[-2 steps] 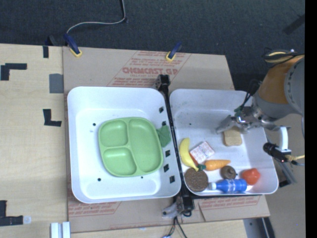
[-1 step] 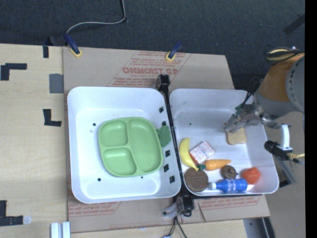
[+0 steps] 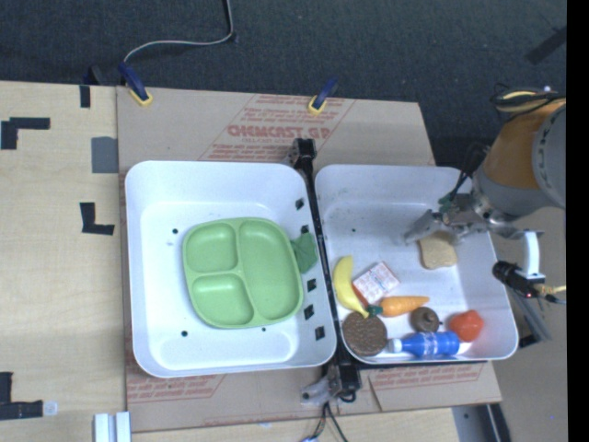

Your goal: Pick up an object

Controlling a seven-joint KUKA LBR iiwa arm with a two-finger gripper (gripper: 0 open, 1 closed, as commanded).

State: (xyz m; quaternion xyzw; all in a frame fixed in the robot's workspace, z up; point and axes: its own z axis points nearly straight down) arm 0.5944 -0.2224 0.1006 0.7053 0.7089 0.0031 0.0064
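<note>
The right bin held the loose items, grouped toward its near half. A tan, slice-shaped piece resembling bread lay flat on the bin floor toward the right side, with a roughly square outline and rounded corners. Left of it and nearer, a small white packet with red print rested just beside a yellow banana, which lay along the bin's left wall. An orange carrot lay nearer than the packet, and a round dark brown cookie sat at the near-left corner. A small brown ring-shaped item, a blue bottle with a white cap and a red-orange rounded item occupied the near-right corner. The left bin held a green three-compartment tray, with a darker green item wedged between the tray and the bin's right wall. The arm entered from the right, its orange band standing above the bin's right rim and the wrist angled down and to the left. The gripper hung directly over the far edge of the bread, either touching it or just above it. The fingers appeared spread, one prong reaching out to the left, with nothing visibly pinched between them.
</note>
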